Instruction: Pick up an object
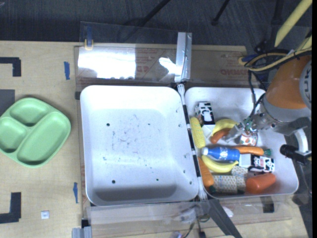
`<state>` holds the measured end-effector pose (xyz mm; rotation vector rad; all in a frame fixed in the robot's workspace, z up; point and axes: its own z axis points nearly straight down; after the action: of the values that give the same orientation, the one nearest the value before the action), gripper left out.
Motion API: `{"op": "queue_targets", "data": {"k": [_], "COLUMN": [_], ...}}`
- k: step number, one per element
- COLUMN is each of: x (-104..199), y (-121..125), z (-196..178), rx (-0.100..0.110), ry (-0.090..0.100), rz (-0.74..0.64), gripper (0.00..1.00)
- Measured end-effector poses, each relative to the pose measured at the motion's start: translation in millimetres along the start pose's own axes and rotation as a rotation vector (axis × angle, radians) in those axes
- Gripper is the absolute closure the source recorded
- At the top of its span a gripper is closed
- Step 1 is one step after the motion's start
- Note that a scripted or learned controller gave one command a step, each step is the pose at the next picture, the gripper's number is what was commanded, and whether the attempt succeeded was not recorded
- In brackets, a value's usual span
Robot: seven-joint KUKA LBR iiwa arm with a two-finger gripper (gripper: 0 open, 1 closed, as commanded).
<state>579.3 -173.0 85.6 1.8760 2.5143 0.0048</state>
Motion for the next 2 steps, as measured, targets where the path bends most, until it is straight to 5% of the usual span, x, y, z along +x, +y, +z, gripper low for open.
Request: {"op": "queue_targets", "data": {"k": [1,2], "x": [-16.6,-24.2], "y": [17.2,-48.2], "z": [0.6,-5.0], "rx": [0.002,-0.011], "ry": [0.0,0.015], "rz": [0.056,0.265], "gripper": [0.0,0.0]}}
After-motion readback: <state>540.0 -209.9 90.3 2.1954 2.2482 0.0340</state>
